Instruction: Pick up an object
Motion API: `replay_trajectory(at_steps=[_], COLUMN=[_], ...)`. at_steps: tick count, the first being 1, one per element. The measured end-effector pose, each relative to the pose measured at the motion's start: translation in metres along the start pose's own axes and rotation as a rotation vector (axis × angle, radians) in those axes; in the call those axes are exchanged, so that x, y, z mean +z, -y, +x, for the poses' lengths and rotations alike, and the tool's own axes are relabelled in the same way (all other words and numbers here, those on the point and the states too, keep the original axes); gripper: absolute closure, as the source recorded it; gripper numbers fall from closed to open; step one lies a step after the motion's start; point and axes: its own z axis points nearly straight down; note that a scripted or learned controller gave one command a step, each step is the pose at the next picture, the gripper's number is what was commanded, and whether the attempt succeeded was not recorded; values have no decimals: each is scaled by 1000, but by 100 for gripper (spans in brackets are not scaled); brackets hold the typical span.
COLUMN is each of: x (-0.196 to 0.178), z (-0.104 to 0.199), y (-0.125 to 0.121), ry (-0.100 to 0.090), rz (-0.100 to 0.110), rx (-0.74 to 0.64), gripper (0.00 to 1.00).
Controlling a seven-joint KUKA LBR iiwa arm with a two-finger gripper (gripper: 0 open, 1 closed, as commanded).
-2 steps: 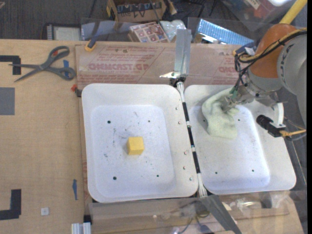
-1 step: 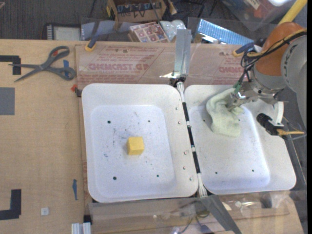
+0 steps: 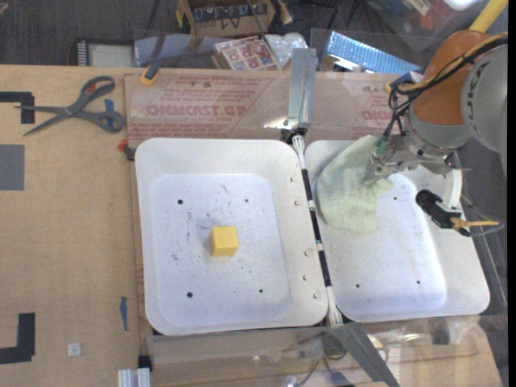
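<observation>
Your pincer (image 3: 376,170) down on the pale green cloth (image 3: 348,190) in the right bin (image 3: 419,297), grip unclear, cloth's long axis running top-right to bottom-left.

Clear sheet (image 3: 211,111) behind the left bin: red lettering, reads about as "CHEMCAST GP"
Same sheet behind the right bin (image 3: 355,110): red lettering repeats, too faint to read
Printed packet (image 3: 247,53) above: pattern, illegible
</observation>
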Motion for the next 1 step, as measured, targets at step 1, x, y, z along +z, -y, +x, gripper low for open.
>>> replay_trajectory(at_steps=[1], x=[37], z=[2], y=[37], ry=[4], rz=[-13], rx=[-115], gripper=[100])
